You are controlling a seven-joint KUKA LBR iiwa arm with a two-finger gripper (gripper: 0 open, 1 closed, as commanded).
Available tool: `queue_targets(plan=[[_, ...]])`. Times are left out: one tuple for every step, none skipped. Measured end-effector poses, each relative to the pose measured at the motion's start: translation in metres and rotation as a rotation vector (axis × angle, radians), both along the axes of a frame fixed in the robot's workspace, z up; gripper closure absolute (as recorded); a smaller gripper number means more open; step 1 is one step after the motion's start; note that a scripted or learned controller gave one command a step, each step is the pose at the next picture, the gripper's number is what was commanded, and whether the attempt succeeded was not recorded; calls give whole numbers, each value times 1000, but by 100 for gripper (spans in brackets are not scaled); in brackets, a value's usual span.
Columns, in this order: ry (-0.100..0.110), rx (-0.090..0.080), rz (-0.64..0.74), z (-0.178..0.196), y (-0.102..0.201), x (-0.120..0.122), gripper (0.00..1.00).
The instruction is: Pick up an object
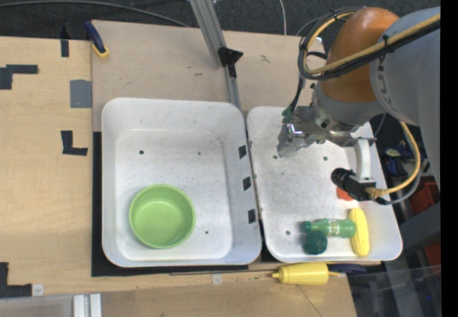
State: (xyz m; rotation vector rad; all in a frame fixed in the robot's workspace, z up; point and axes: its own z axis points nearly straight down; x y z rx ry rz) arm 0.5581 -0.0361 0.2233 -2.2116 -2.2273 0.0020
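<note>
Hovering over the right bin [286, 187] — gripper [290, 142], finger state unclear — no legible writing on the green bottle [328, 228].

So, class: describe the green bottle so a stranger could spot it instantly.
Find the right-hand white bin and look at its near edge. The green bottle lies there on its side, beside a yellow object; it is the green thing in that bin.

Grey arm reaching in from the right, orange band above wrist, gripper [288, 142] pointing down
</note>
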Motion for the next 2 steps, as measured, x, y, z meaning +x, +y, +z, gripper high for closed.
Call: queue_targets(plan=[[-3,1,0,10,49,20,100],[-3,1,1,10,108,43,100]])
